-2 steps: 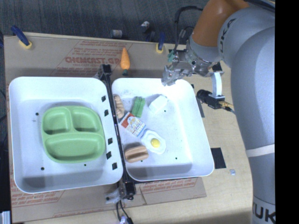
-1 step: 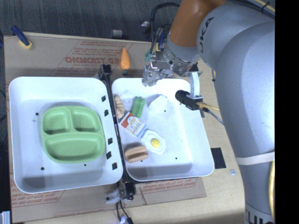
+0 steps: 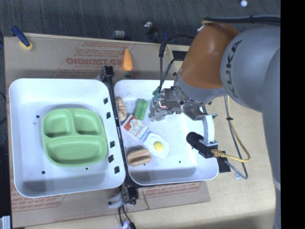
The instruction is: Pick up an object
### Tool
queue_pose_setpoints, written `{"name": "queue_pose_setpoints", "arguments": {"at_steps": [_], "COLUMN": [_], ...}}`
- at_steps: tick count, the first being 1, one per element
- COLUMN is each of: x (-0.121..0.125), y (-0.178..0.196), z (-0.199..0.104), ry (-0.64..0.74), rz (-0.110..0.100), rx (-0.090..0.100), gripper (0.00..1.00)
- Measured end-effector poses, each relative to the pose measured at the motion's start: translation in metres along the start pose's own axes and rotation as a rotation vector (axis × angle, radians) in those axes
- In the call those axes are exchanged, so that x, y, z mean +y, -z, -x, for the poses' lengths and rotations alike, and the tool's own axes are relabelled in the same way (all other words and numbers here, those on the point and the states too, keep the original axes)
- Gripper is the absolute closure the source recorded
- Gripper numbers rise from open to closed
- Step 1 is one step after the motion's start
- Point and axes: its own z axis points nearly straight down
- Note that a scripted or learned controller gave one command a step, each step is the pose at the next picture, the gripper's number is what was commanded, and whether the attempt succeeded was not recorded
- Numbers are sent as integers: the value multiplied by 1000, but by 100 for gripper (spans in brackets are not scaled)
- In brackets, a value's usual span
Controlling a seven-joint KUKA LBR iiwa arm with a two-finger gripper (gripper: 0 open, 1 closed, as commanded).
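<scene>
The tool [image 3: 159,106] hangs mid-frame; I cannot tell its state. Just left lies a green stick [image 3: 140,109], probably light, stiff and slick: pinch across its narrow middle.

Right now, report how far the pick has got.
Done: the grey arm is over the right white bin. In hand: nothing visibly lifted. Left: the toy fried egg, hot dog bun and green block lie in that bin; one needs grasping.
</scene>
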Motion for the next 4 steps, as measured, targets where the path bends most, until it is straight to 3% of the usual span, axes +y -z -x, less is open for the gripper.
{"name": "queue_pose_setpoints", "arguments": {"at_steps": [1, 2, 3, 4], "x": [-24, -24, -31, -30], "y": [-40, -40, -167, -157], "z": [65, 64, 62, 63], "ry": [-1, 0, 0, 7], "rz": [0, 0, 0, 1], "rx": [-1, 0, 0, -2], "gripper": [100, 0, 0, 100]}}
